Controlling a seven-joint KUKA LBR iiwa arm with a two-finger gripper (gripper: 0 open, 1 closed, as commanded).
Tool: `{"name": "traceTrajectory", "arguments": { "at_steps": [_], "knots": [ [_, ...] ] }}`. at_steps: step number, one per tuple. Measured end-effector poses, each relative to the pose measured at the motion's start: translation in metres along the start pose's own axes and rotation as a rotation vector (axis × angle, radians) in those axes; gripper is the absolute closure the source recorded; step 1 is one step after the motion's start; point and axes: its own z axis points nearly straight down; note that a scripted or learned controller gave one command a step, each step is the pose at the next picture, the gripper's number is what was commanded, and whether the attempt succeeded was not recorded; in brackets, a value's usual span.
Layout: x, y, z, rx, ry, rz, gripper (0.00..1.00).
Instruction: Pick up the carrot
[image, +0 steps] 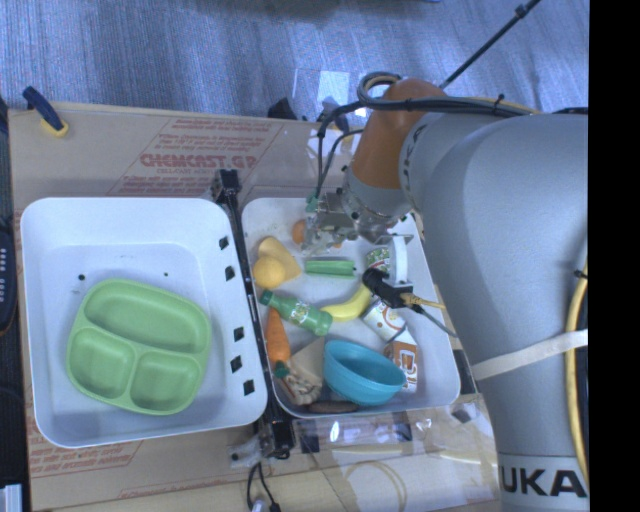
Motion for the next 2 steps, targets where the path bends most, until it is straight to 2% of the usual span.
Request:
{"name": "traceTrajectory", "arguments": {
  "at_steps": [1, 2],
  "knots": [
    [0.0732, -0.0592, -0.0922, -0.007, 0.001, 0.199, 1.0],
    [0.0715, -0.0607, -0.0893, -0.002, -0.001, 0.201, 0.0]
  ]
}}
